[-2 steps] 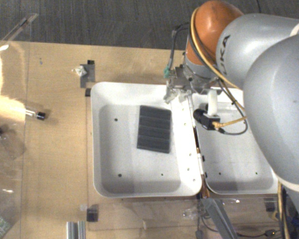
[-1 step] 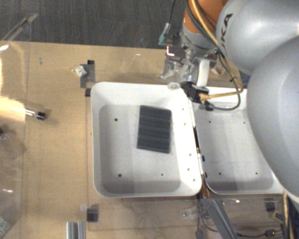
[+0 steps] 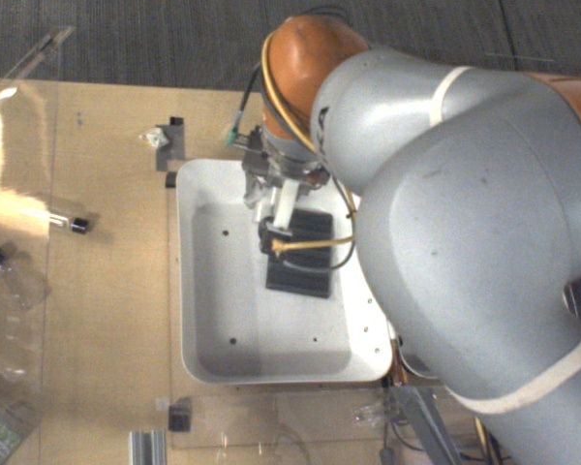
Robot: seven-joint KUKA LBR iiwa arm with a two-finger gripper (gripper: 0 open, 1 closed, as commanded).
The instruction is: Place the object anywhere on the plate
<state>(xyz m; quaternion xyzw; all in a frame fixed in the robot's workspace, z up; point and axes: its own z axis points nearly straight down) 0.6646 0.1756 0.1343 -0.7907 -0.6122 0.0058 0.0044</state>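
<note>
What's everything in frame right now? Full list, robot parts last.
white bin: one, white, mid-bench, right side under the arm
flat block: one, black, ridged, in the bin's upper right part, beneath the gripper
corner blocks: two, black, on the bench off the bin's upper-left and lower-left corners
vial: one, clear with black cap, lying on the bench left of the bin
bottle: one, clear with black cap, far left of the bench
bench: one, tan wood
arm: one, grey with orange band, reaching in from the right
gripper: one, pale metal, over the bin above the flat block
</note>
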